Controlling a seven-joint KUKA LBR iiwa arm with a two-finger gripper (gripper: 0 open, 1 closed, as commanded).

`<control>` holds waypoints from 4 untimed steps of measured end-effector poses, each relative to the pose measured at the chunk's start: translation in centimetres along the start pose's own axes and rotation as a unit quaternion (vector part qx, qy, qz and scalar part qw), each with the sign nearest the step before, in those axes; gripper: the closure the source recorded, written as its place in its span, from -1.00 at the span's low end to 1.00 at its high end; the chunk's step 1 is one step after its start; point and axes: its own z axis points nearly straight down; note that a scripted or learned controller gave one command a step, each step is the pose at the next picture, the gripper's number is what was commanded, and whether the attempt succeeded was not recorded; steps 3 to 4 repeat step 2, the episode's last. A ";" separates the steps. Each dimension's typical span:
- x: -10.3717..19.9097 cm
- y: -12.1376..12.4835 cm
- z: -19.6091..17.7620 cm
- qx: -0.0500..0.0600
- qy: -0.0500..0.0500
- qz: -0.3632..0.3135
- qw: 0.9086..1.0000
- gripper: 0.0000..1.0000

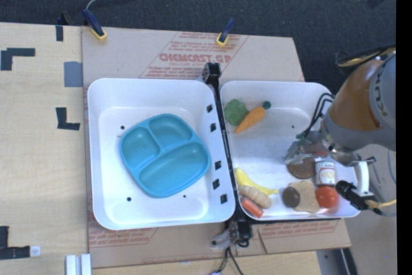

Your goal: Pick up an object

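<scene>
The grey arm [360, 109] comes in from the right edge, its orange band bulging above the wrist, and bends down over the right bin [283, 90]. Its gripper [297, 154] sits low at that bin's right side, just above a brown disc-shaped item [300, 170] — whether it is apart or together I cannot tell, since the metal parts blur into one another there.

Beside the disc stands a small jar with a white label [326, 172], with a red tomato [327, 197] and a tan bread-like piece [308, 198] near the bin's front corner. A banana [251, 184] and a small red-orange item [252, 207] lie along the front left of this bin; a carrot [251, 118] and a green vegetable [234, 111] rest at its back left, touching.

The left bin [103, 138] holds a blue divided plate [165, 154], lying flat. Both bins rest on cardboard [187, 58] on the bench [35, 138].
</scene>
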 end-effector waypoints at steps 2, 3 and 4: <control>4.4 -3.2 -11.8 0.007 0.001 0.001 1.000 -1.00; 4.4 -3.2 -11.8 0.007 0.001 0.001 1.000 -1.00; 4.4 -3.2 -11.8 0.007 0.001 0.001 1.000 -1.00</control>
